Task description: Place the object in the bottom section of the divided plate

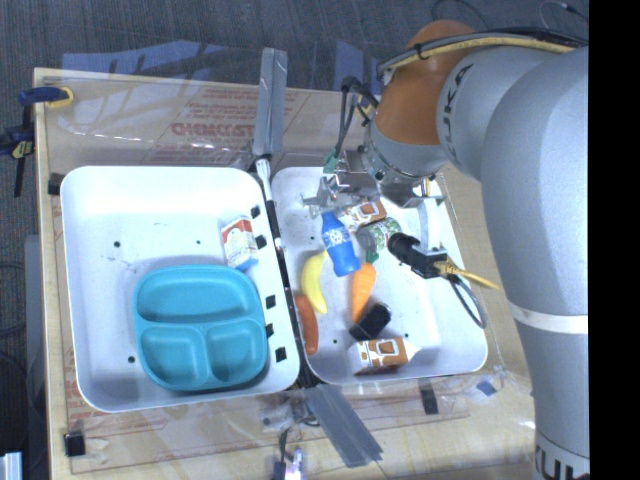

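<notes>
Grey arm (530, 168), frame right, bent over right white bin (455, 343); gripper (335, 193) above blue bottle (340, 248); light blue divided plate (203, 328) in left bin.

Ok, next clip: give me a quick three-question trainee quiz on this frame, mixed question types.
1. True or false: the blue divided plate lies in the right bin.
2. Multiple choice: which item lies directly beside the banana on its right? A) blue bottle B) small carton C) black block
3. Fill in: the gripper is over the ___ bin.

Key:
1. False; it lies in the left bin.
2. A.
3. Right, near its top end, above the blue bottle.
</notes>
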`<state>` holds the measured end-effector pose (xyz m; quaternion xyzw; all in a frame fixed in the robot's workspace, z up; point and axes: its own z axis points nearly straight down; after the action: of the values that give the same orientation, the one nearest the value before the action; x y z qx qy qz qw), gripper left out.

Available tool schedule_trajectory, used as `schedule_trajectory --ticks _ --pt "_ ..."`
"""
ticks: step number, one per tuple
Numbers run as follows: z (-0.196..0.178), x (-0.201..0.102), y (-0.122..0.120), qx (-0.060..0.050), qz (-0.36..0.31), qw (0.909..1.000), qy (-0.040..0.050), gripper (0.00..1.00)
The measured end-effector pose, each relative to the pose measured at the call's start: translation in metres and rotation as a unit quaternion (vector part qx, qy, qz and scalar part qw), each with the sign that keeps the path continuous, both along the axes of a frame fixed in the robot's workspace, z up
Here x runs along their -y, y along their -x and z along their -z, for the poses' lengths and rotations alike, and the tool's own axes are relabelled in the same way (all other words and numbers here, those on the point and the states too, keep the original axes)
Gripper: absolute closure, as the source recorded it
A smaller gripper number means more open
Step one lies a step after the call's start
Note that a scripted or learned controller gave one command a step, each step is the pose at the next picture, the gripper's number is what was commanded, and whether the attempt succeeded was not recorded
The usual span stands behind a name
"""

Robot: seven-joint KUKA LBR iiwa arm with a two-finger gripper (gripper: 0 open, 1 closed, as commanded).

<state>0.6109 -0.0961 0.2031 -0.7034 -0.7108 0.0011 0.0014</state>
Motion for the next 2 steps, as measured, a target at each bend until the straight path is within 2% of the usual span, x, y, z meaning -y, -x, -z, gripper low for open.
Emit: schedule_trajectory --ticks 1,2 --pt "0.013 -0.054 0.047 -0.001 -0.108 0.9941 -0.0005 1.0" --pt "-0.014 -0.117 0.051 0.001 -0.108 0.9941 0.0002 1.0"
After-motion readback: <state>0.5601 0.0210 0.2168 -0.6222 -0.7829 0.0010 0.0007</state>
